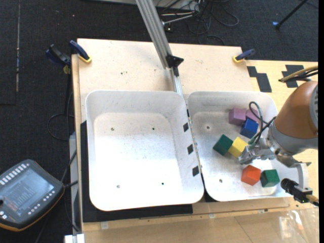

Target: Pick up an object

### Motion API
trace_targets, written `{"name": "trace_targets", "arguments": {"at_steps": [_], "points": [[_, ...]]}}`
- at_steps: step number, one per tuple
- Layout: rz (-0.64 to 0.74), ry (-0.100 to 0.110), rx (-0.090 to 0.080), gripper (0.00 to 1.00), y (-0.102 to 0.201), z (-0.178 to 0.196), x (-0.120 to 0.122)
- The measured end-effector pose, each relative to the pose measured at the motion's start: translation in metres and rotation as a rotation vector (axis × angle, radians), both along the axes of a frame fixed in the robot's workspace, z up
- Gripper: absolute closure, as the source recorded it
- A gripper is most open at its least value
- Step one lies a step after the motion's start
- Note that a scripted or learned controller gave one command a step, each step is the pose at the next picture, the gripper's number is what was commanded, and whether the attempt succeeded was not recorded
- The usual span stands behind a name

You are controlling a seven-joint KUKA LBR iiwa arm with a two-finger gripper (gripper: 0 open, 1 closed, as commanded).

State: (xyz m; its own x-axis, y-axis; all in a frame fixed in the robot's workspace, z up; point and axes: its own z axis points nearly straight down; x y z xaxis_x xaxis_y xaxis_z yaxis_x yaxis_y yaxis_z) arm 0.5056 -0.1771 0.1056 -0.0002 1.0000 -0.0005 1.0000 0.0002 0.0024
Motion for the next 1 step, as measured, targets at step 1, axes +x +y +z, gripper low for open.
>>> {"name": "trace_targets", "arguments": {"at_steps": [1], "points": [[0.003,-0.005,-0.002,1.0,0.0093,0.0573,0.0002]]}}
